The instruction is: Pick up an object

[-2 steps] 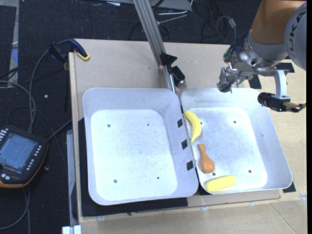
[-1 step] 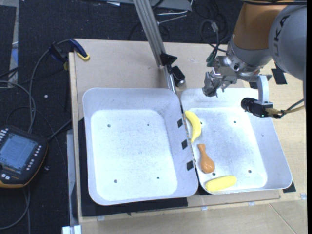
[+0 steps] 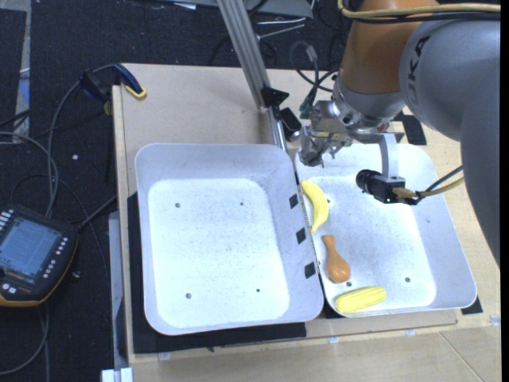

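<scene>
Three toy foods lie along the left side of the right bin (image 3: 429,237). A yellow banana (image 3: 316,204) rests near the bin's back left corner. An orange-brown drumstick (image 3: 335,259) lies just below it. A yellow corn cob (image 3: 361,298) sits by the front edge. My gripper (image 3: 316,154) hangs over the back left corner of the right bin, a little above and behind the banana. Nothing is seen between its fingers.
The left bin (image 3: 215,237) lies beside the right one, their rims meeting in the middle. A slanted metal pole (image 3: 248,46) rises behind the bins. A black cable fitting (image 3: 380,185) hangs from the wrist over the right bin. A handheld pendant (image 3: 28,249) lies far left.
</scene>
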`<control>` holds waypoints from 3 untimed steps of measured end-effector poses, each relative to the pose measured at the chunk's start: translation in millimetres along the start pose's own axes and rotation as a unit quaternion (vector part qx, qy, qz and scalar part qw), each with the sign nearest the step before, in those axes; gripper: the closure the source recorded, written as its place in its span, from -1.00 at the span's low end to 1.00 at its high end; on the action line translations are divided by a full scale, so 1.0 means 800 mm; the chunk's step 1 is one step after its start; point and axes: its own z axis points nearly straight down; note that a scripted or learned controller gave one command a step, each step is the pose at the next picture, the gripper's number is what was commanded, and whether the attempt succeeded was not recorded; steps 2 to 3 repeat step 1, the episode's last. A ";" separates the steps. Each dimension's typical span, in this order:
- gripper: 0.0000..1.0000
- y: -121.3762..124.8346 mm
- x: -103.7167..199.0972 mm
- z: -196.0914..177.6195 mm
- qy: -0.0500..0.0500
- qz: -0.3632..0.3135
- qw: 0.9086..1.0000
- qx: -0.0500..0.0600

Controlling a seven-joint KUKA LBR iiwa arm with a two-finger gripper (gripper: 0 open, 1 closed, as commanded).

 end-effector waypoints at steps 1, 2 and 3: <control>1.00 -0.007 0.066 -0.004 0.000 0.000 1.000 -0.001; 1.00 -0.007 0.066 -0.004 0.000 0.000 1.000 -0.001; 1.00 -0.007 0.066 -0.004 0.000 0.000 1.000 -0.001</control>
